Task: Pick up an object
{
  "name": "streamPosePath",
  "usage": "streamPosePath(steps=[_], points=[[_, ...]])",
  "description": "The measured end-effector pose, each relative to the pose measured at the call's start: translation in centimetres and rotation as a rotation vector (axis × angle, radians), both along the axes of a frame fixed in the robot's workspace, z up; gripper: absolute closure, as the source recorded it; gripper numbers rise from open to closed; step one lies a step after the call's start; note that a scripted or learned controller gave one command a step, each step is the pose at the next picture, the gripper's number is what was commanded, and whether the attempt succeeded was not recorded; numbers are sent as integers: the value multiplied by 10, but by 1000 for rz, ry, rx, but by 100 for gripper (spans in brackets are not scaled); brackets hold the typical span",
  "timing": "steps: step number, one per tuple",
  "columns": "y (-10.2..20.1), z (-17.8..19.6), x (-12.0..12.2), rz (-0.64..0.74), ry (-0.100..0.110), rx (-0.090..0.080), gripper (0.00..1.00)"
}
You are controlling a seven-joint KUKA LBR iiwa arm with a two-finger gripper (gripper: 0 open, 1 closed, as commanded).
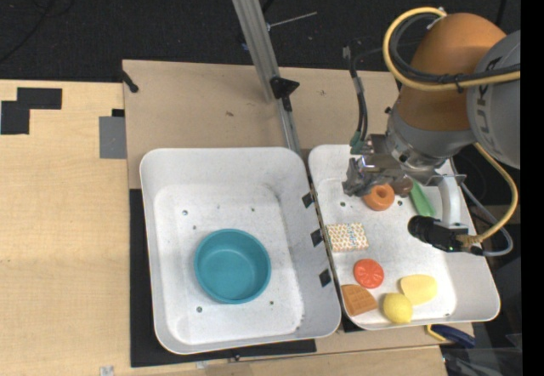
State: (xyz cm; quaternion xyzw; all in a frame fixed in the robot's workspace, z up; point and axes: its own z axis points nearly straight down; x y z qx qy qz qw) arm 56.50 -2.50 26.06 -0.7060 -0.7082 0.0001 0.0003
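The pincer (361, 180) is seen low over the far end of the right bin (399, 251), and whether it is released or clenched cannot be told from this slanted view. The orange ring (380, 196) lies just beside it on the bin floor and is judged to be the object aimed at; no object is seen to be grasped.

For the step to be done well, the pincer should be centred over the ring and not to one side, so that the ring is closed on across its outer width or over one wall of its rim. The descent should be carried right to the floor, since the ring is low and could be nudged aside. The green piece (422, 199), near the ring on its right, should be kept out of the closing path.

The ring appears smooth, rounded and plastic-like, with a hollow centre. The green piece is elongated and glossy. Nearer the camera a flat patterned square (347, 236), a red disc (368, 272), a brown wedge (358, 300), a rounded yellow lemon (397, 308) and a pale yellow piece (418, 287) are spread. Both bins are matt white and speckled. A smooth teal bowl (233, 264) stands in the left bin (170, 174), and the counter (59, 221) is pale wood
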Motion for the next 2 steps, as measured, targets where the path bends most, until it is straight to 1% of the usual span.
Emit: streamPosePath(steps=[1, 2], points=[[57, -3, -5, 0, 1, 1, 100], [101, -7, 3, 0, 1, 0, 100]])
